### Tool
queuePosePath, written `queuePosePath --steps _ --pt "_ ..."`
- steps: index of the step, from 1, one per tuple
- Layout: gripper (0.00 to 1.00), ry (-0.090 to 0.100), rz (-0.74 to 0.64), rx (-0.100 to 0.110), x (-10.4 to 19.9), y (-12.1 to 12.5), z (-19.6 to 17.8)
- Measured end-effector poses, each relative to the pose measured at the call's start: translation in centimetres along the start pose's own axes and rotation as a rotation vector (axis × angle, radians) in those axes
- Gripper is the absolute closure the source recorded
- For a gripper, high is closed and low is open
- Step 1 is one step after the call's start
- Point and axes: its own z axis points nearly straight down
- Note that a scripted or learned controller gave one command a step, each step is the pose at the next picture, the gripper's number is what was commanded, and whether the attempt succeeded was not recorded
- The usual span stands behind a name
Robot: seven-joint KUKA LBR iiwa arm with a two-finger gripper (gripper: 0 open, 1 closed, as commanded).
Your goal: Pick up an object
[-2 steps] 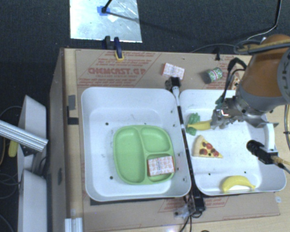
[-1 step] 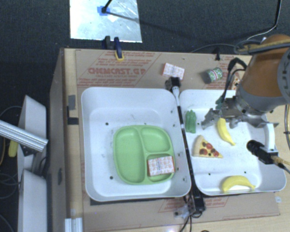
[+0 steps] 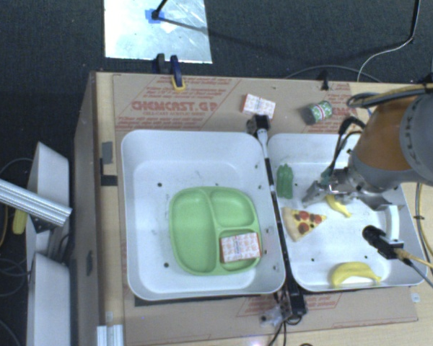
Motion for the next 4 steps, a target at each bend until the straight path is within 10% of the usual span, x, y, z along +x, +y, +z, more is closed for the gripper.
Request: queuePosePath --steps 1,2,3,4 --pt "0.00 0.001 0.002 0.011 -2.0 -1.7 1.3" --pt "0.00 0.002 0.000 0.010 -2.9 3.7 1.4" --pt "1.00 0.001 -0.002 0.008 -2.9 3.8 0.3" --pt "1.00 0.003 -0.002 0.009 3.9 6.1 -8.7"
